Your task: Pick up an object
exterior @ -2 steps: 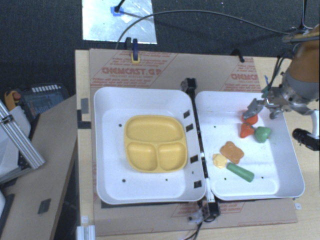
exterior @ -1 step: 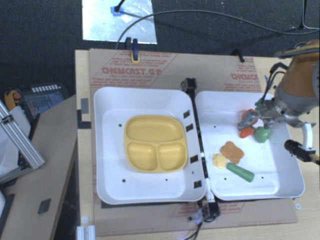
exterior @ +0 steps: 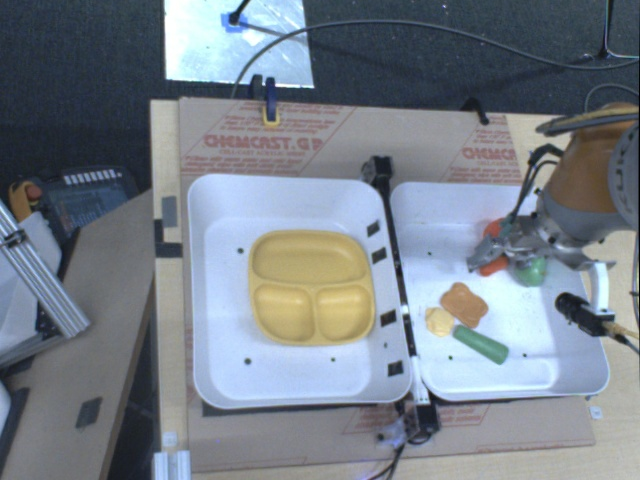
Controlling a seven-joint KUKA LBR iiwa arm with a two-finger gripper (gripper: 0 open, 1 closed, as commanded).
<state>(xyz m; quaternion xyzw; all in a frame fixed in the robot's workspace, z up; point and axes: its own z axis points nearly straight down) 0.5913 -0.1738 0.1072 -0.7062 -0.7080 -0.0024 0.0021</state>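
Two bins; claw (exterior: pixel 500 251) low in right bin (exterior: pixel 575 368) by orange object (exterior: pixel 490 248); its grip unclear.

Some things are hard to see.
The gripper (exterior: pixel 500 251) covers part of an orange thing (exterior: pixel 491 247) and a green ball (exterior: pixel 532 271), so their shapes are not clear. Its fingers are too small and dark to make out. The arm (exterior: pixel 596 178) runs off the right edge. A grey box (exterior: pixel 80 200) on the left is blurry.

Right bin: orange-red piece (exterior: pixel 490 260), green ball (exterior: pixel 532 271), tan piece (exterior: pixel 465 304), green cylinder (exterior: pixel 481 343).
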